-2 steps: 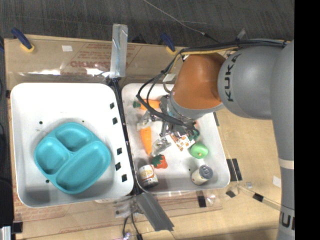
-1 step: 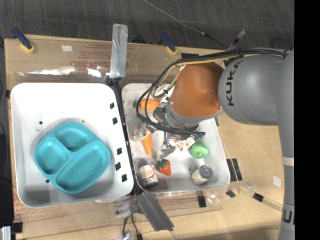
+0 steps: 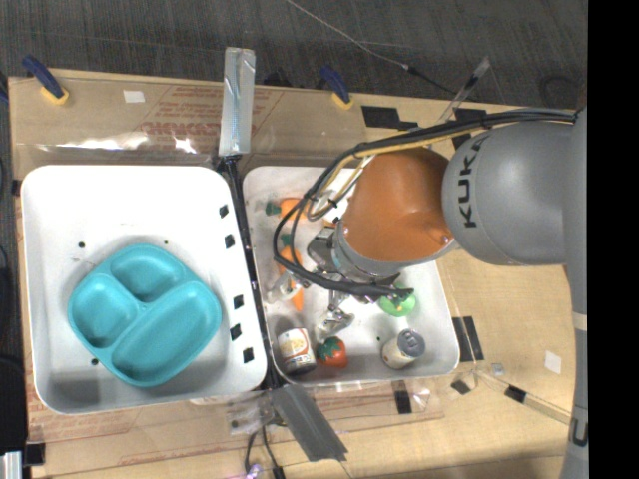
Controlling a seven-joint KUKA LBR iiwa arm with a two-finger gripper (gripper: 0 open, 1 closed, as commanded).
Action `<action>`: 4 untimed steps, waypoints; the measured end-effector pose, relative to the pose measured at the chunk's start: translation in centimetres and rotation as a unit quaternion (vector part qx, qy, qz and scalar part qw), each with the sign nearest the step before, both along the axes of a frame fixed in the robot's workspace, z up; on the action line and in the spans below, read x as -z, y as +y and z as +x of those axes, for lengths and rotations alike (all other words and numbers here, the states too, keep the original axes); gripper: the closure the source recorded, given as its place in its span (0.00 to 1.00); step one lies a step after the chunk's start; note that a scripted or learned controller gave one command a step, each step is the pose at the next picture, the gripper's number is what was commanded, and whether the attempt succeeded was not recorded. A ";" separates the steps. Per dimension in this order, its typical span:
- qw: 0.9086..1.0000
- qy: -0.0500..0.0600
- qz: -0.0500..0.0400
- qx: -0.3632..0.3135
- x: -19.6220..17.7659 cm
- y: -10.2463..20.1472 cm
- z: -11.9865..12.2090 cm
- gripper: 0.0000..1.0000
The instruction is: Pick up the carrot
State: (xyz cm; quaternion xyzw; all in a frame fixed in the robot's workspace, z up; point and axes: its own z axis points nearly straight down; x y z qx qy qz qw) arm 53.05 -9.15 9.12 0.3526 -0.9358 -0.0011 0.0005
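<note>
**Almost at the carrot**

Right now the carrot (image 3: 290, 211) lies at the far left of the right bin (image 3: 439, 352), close to the wall between the two bins. Only a bit of orange shows, because the arm (image 3: 399, 213) and its black cables cover the rest. More orange bits show just near of it, by the wall, and I cannot tell if they are the same carrot or other toys.

The gripper (image 3: 337, 319) hangs lower down in the middle of that bin, nearer than the carrot and apart from it. It is small and partly hidden, so I cannot tell how it stands, and nothing shows inside it.

Nearby sit a small brown can (image 3: 293, 347), a red tomato (image 3: 332, 351), a green toy (image 3: 397, 302) and a grey round thing (image 3: 407, 345). The left bin (image 3: 40, 267) holds a blue split plate (image 3: 145, 312).

To do this step well, I think the gripper should move far and left until it is right above the carrot, then turn to cross its thin side. It should go down slowly and stay off the bin wall and the cables.
</note>
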 end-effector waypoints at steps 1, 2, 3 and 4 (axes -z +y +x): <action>0.999 0.001 0.000 -0.039 0.0 -0.5 -2.9 0.00; 0.992 -0.002 0.000 -0.128 -0.1 -0.5 5.5 0.00; 0.992 -0.003 0.000 -0.129 -1.2 -0.3 5.6 1.00; 0.976 -0.004 -0.001 -0.219 -10.3 1.1 3.1 1.00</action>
